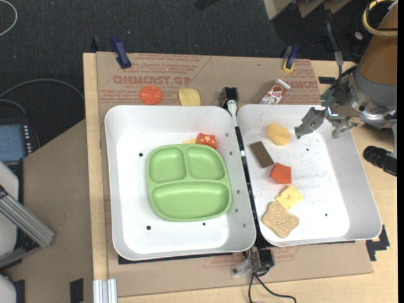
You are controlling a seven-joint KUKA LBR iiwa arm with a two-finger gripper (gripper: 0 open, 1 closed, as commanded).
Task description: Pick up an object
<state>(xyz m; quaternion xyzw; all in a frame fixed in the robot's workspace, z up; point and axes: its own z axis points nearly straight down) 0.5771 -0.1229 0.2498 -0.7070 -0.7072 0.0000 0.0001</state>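
Arm (pixel 379 68) reaching in from the right, gripper (pixel 325 124) poised over the upper part of the right bin (pixel 353 188). Its two fingers stand spread: one dark fingertip (pixel 307 124) points towards the bun (pixel 278 134), the other sits nearer the wrist, and nothing lies between them. The yellow bun is just beside the gripper on its left, apart from the fingertip. Below and left of the gripper lie a brown block (pixel 260 154), then a red block (pixel 281 173), then a cheese wedge (pixel 289 197), and farthest down a cracker (pixel 279 219) touching the cheese. Well to the left of the gripper, the left bin (pixel 126 169) carries a green tray (pixel 188 183) with three compartments; a red piece (pixel 206 140) lies at the tray's upper edge, with a yellow sliver just beside it. Above and left of the gripper, outside the bins on the cardboard (pixel 208 74), rest a small packet (pixel 274 94), a pale yellow piece (pixel 189 97) and an orange disc (pixel 151 95). Two blue clamps (pixel 120 51) grip the cardboard's far edge
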